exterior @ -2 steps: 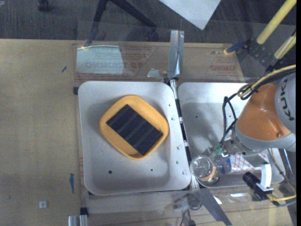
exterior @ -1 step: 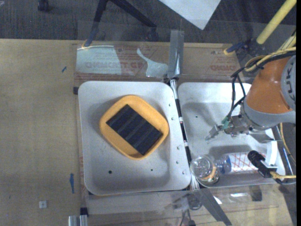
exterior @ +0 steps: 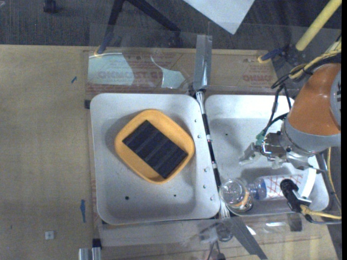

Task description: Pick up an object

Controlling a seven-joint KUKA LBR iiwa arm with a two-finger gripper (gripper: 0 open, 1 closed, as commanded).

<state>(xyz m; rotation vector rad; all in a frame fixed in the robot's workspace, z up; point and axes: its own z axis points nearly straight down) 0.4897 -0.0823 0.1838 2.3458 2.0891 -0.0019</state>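
A clear plastic bottle with a red-lined label lies on its side along the front of the right bin, its round end against the front left corner. My gripper hangs over the middle of the right bin, just behind the bottle, and nothing shows in its grasp. In the left bin rests a yellow-orange rounded square pad with a black ribbed top, lying flat near the bin's centre.
The grey and orange arm covers the right part of the right bin. A raised divider separates the two bins. Clear plastic panels and cardboard stand behind the bins.
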